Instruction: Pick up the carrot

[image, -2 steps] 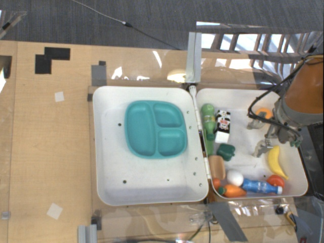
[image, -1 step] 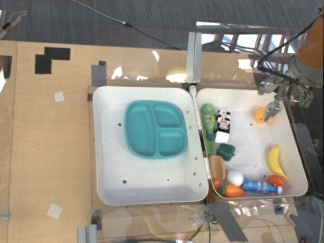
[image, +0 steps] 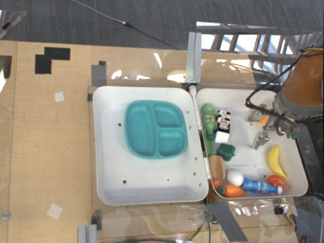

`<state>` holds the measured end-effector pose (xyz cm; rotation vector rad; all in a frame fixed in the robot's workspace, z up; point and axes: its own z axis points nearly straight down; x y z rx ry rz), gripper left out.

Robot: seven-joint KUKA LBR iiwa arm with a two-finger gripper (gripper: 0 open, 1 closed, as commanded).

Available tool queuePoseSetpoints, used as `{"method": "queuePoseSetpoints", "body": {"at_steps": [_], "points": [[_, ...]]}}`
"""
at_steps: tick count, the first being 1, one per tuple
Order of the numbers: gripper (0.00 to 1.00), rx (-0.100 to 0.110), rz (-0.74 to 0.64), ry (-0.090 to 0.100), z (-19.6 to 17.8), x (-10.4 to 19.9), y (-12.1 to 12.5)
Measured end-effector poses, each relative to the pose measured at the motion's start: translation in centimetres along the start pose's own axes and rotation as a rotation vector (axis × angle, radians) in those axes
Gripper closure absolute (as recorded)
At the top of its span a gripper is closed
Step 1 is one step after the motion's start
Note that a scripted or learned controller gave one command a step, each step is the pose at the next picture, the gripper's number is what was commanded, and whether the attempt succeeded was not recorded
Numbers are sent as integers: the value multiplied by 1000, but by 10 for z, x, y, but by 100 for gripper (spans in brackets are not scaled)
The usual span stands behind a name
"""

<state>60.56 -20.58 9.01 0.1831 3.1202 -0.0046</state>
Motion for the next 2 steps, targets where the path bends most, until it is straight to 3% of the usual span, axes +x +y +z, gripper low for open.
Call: {"method": "queuePoseSetpoints", "body": {"at_steps": [1, 2], "points": [[0, -1, 75, 10, 2, -51, 6], [100, 1, 69, -8, -13, -56, 8]]}}
